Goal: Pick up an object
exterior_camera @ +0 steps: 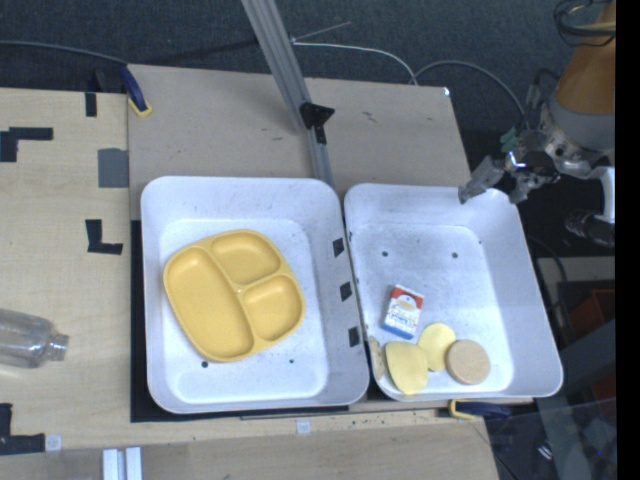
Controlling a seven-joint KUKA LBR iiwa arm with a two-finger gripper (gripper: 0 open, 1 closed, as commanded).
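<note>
The right bin (500, 218) holds a small red, white and blue box (403, 311), two pale yellow pieces (405, 367) (436, 343) and a round tan disc (467, 361), all clustered near its front edge. My gripper (488, 180) hangs at the bin's far right corner, above the rim and well away from those objects. Nothing is seen between its fingers.
The left bin (160, 218) holds a yellow divided plate (233, 292). A slanted metal pole (285, 63) rises behind the bins. A clear plastic bottle (30, 338) lies at the far left of the bench. Cables run along the back.
</note>
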